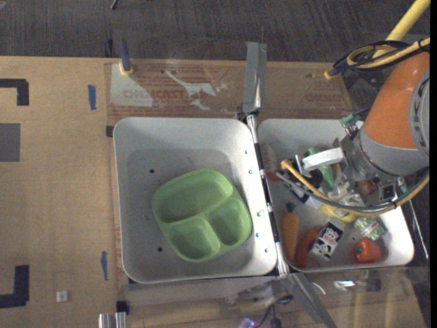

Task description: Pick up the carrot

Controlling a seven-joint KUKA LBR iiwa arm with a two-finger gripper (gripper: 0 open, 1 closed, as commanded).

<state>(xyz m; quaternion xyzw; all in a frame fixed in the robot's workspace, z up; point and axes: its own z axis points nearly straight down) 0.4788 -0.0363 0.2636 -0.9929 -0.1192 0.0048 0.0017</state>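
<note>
**Carrot lies low-left of my wrist; no grasp seen**

Landmark: the carrot [291, 232].

Near edge first. Carrot is in the right bin [403, 251], hard against that bin's left wall, near the front. Orange body, green top. Long axis runs roughly front-to-back: green end points away from the front rim, tip points toward it. It lies flat and nothing rests on top of it.

Just right of carrot: a red sausage-like piece [305, 246], touching or nearly so, then a small black-and-white carton [326, 242]. Further right, a red tomato-like item [367, 251].

Beyond carrot and to the right: my gripper [345, 183], buried in cables and clutter under the wrist. Can't tell if it's spread or closed; too much in the way. Nothing of the carrot is in it.

Left of carrot, across the bin wall: the left bin [130, 183] with a green divided plate [201, 214].

Judgement: next move calls for travel left and toward the front, approx. diagonal, with closing direction set across the carrot's long axis. Risk: wall on one side, red piece on the other, so tight clearance.
</note>
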